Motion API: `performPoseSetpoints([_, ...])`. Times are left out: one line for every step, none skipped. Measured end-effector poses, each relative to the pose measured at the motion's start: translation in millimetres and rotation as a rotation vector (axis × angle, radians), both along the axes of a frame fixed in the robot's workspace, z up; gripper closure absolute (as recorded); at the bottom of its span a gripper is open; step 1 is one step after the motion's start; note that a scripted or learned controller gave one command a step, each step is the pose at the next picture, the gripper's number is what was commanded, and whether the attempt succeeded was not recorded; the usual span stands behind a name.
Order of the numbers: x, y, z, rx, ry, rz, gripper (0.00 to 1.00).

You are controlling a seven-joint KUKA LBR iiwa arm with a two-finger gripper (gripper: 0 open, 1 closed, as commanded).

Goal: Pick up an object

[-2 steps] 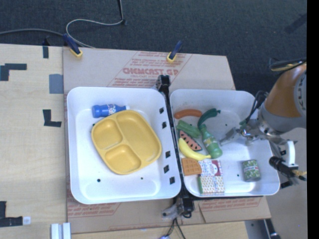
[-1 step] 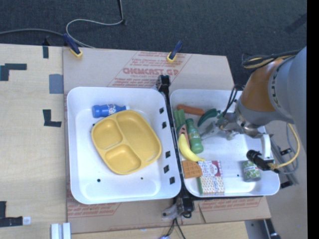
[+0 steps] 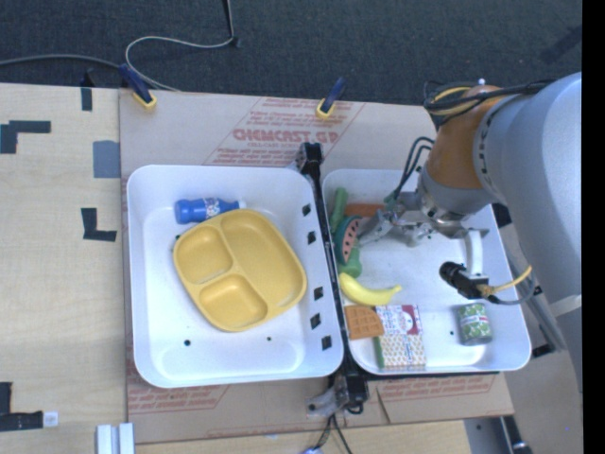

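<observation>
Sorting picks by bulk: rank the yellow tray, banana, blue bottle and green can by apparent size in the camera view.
1. Yellow three-compartment plastic tray
2. Yellow banana and blue bottle with white label: look alike, unranked
3. Small green can

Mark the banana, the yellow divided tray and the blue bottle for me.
banana (image 3: 371, 292): camera view, middle of its curved body, right bin.
yellow divided tray (image 3: 238, 269): camera view, central ridge between compartments, left bin.
blue bottle (image 3: 203, 209): camera view, mid-body, above the tray.
</observation>
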State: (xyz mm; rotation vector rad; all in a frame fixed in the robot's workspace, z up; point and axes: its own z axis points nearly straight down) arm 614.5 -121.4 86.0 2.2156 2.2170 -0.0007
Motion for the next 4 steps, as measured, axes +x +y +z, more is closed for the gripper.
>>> performPoseSetpoints([-0.2, 0.6, 9.5, 0.000, 0.001, 0.001, 1.00])
performPoseSetpoints([-0.2, -0.1, 9.6, -0.002, 0.001, 0.001, 0.00])
performPoseSetpoints([-0.4, 0.4, 18.8, -0.001, 0.002, 0.002, 1.00])
performPoseSetpoints([-0.3, 0.1, 18.9, -0.002, 0.001, 0.001, 0.00])
